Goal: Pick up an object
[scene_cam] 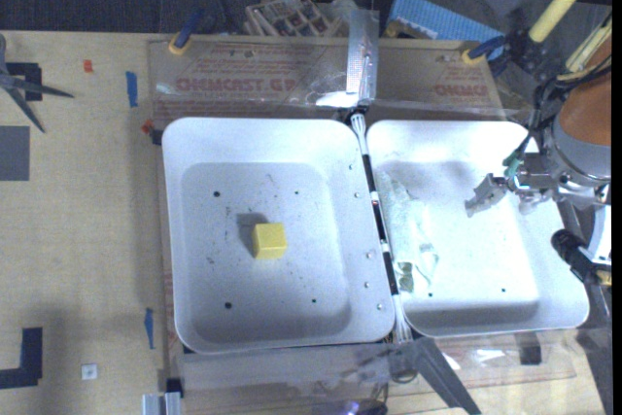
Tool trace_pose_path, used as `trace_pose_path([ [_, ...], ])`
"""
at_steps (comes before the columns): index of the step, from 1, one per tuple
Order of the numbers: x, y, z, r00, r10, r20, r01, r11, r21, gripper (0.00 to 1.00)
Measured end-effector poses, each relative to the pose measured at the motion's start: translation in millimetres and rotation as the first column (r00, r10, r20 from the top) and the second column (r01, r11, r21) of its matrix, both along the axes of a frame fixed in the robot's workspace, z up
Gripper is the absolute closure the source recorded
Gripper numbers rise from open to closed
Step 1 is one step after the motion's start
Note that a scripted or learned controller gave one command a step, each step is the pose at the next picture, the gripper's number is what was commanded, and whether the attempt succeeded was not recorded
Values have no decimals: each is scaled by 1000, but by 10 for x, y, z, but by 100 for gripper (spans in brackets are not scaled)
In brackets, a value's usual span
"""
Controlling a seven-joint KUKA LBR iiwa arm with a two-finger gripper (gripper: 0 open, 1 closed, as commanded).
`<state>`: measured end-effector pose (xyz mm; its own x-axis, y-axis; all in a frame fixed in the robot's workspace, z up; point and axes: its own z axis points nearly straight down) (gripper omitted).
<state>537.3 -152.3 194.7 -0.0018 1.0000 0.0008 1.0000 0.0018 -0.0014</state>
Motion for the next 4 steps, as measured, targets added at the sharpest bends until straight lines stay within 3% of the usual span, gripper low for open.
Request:
trace_pose_path([
  [1,-422,111,-1064,999,51,11,-51,999,-2,0],
  [2,-415,84,-955,999,46,17,-46,999,-5,100],
  [3,11,141,-125,959,-284,2,284,959,-2,100],
  [4,449,524,-207,760,-650,2,650,760,-2,100],
])
